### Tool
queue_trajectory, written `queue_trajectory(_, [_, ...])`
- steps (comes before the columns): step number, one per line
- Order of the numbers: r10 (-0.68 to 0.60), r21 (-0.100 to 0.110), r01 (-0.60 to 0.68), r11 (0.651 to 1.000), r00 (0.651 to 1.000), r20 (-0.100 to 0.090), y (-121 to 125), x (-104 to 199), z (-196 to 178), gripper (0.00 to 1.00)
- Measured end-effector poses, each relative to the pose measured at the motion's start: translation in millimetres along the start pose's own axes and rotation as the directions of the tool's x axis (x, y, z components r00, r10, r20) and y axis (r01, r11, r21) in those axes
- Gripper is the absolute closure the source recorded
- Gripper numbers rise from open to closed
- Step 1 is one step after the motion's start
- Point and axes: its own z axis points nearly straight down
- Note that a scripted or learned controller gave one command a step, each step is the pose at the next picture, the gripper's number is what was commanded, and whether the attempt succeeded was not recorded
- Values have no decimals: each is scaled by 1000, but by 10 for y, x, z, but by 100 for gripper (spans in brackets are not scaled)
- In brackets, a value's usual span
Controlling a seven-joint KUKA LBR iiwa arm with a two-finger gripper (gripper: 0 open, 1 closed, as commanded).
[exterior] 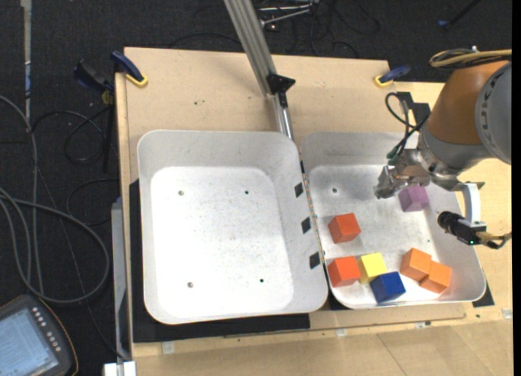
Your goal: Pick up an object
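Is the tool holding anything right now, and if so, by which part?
Cannot be told. The tool sits low in the right bin beside the purple block; no block shows in its grip.

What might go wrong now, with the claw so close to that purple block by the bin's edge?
The gripper sits beside the purple block, not clearly around it, so it may shove the block rather than lift it. The block lies near the right bin's wall, which could crowd the gripper. The lone orange block lies close enough that a sideways sweep might knock it.
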Motion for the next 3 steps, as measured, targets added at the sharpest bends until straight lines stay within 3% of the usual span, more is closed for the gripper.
queue_trajectory(2, [-2,-1,2,1000,1000,1,46,-82,-760,100])
queue_trajectory(3, [-8,0,8,1000,1000,-1,218,398,-750,100])
